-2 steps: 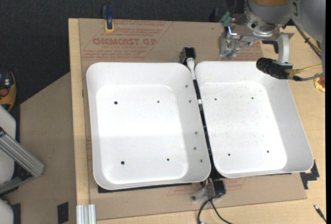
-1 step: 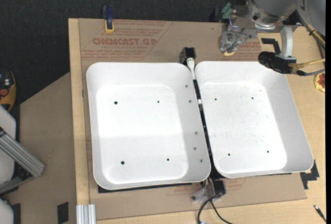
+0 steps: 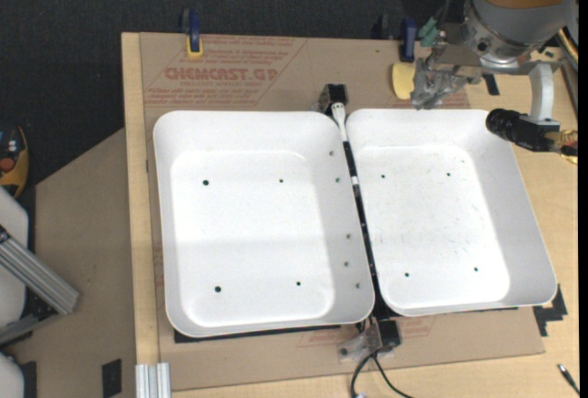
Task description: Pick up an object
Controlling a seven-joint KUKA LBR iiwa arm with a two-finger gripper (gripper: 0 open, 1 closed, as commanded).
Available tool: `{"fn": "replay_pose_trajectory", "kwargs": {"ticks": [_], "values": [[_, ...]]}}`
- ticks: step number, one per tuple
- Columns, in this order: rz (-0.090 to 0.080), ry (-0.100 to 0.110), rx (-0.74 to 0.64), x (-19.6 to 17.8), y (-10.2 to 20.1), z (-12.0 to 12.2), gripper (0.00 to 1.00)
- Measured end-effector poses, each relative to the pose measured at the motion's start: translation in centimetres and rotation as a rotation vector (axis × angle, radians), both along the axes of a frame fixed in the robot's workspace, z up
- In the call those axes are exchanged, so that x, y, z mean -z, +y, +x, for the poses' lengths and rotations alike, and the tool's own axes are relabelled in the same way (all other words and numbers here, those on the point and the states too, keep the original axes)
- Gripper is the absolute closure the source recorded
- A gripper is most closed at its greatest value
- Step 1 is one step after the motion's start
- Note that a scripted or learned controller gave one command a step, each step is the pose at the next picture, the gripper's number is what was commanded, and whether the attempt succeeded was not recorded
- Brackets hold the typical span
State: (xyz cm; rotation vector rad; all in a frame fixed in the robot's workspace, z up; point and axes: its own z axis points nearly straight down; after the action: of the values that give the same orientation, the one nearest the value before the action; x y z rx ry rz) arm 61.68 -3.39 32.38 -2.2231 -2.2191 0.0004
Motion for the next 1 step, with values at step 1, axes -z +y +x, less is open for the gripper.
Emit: {"fn": "replay_pose_trajectory", "kwargs": {"ticks": [1], "values": [[0.003, 0.009, -0.010, 7.89, 8.79, 0.90, 1.00]]}}
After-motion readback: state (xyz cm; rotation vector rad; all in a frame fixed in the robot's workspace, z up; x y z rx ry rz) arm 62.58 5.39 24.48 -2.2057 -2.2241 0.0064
